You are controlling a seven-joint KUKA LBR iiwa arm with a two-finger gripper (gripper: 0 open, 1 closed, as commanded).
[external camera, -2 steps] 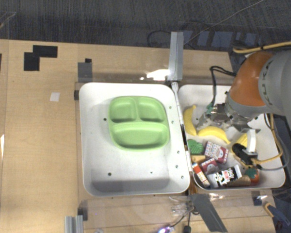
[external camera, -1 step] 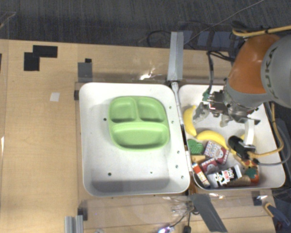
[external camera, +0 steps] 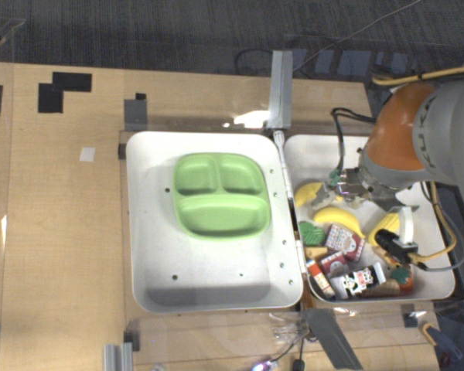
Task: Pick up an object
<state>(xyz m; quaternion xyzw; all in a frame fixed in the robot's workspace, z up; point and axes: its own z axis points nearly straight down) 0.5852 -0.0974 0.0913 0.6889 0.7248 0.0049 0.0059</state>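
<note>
Clutter, lower right: we see boxes (external camera: 354, 278) packed tight; poor targets.
Banana (external camera: 339, 220): right bin (external camera: 301, 157), centre, just below the gripper (external camera: 346, 188); we'd choose it.
Fingers: we cannot tell their opening, nor see anything held.
Approach: we descend straight, clear of neighbours.
Green tray (external camera: 220, 194): left bin, ignore.

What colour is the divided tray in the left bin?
Light green; the divided tray shows clearly in the camera view.

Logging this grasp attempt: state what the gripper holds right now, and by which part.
Cannot be told. The gripper is down among the items in the right bin, near a yellow banana, but the wrist hides its tips.
</note>
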